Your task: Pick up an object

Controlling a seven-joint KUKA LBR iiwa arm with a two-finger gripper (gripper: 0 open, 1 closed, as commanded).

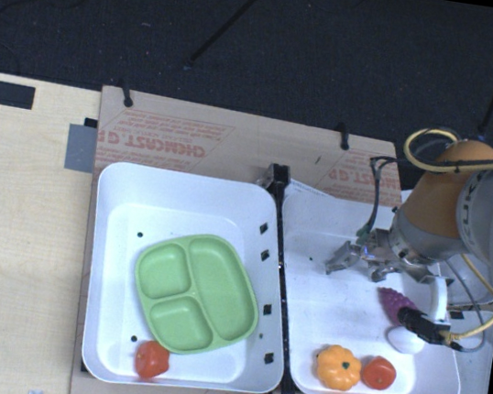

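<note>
My gripper (358, 266) hangs over the bare floor of the right bin (331, 307), near its back, with its two fingers spread open and nothing between them. To its right and a little nearer lies a purple object (394, 303), partly under the arm's wrist. A small white object (405, 340) rests just in front of that. An orange pumpkin-like toy (337, 366) and a red tomato-like toy (377, 373) sit side by side at the bin's front edge, well apart from the gripper.
The left bin (122, 218) holds a green divided plate (196, 293) and a red toy (151, 359) at its front. A black divider (275, 279) runs between the bins. The grey arm with its orange band (441, 199) comes in from the right.
</note>
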